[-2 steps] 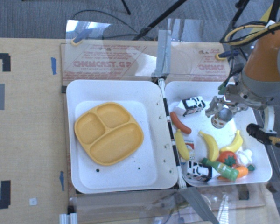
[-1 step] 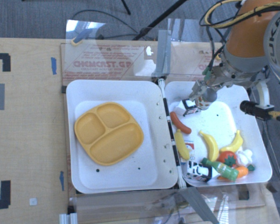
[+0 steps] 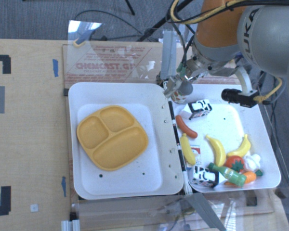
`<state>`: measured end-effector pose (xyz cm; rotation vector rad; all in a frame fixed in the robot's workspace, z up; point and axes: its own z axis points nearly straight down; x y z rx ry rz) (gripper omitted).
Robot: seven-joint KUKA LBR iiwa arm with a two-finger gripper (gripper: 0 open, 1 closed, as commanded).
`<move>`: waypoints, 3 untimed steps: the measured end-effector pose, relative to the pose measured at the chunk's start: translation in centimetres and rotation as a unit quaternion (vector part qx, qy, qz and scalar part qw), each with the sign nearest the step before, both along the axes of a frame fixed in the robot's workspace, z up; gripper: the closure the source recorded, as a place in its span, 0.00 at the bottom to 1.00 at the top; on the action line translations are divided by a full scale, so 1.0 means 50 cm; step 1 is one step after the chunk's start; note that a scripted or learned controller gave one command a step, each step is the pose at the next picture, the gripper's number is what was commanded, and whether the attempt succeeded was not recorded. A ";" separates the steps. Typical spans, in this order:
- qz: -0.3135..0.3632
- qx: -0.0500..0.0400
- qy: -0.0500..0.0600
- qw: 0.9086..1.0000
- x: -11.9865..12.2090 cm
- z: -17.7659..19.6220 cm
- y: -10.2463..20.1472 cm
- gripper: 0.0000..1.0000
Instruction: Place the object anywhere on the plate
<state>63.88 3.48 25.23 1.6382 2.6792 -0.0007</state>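
- The yellow plate [image 3: 112, 137] sits in the left bin [image 3: 82, 97], left of centre in the frame, all three compartments bare; nothing has landed on it yet.
- The toys lie in the right bin [image 3: 269, 143]: a sausage [image 3: 187, 127], bananas [image 3: 216, 149], a black-and-white toy [image 3: 199, 109].
- The gripper [image 3: 177, 88] hangs at the top of the divide between the bins; whether it carries anything, I cannot tell.
- By my reckoning, the carry-over and release are left to do.
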 end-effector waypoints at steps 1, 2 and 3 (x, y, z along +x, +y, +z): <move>-0.034 0.000 0.000 0.999 0.057 0.030 0.009 1.00; 0.082 0.000 0.004 0.997 0.012 -0.056 0.141 1.00; 0.074 0.000 0.001 0.997 0.002 -0.072 0.275 1.00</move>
